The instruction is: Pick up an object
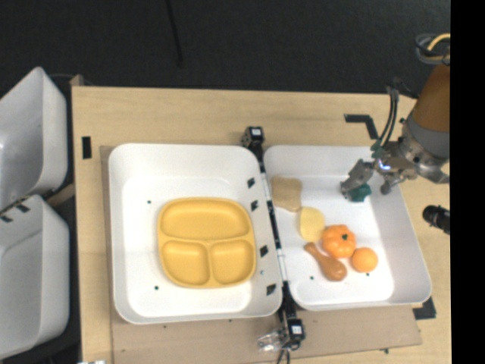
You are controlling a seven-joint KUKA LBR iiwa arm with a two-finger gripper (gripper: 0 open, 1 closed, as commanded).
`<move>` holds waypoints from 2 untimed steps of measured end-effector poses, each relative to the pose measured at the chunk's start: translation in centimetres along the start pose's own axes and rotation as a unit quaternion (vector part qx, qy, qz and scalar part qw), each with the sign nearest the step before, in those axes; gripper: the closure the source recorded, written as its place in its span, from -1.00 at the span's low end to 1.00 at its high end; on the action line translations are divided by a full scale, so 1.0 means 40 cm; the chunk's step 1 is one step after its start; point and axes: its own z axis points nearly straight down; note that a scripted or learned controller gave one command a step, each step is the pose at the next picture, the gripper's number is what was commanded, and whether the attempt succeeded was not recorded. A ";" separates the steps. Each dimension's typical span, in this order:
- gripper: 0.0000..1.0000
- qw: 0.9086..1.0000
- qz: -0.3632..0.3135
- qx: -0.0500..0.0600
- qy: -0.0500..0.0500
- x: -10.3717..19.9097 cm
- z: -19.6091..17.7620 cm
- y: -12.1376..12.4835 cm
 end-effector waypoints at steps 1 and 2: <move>-1.00 1.000 -0.002 -0.006 -0.001 0.001 -0.017 0.006; -1.00 1.000 -0.001 -0.003 -0.001 0.016 0.136 0.008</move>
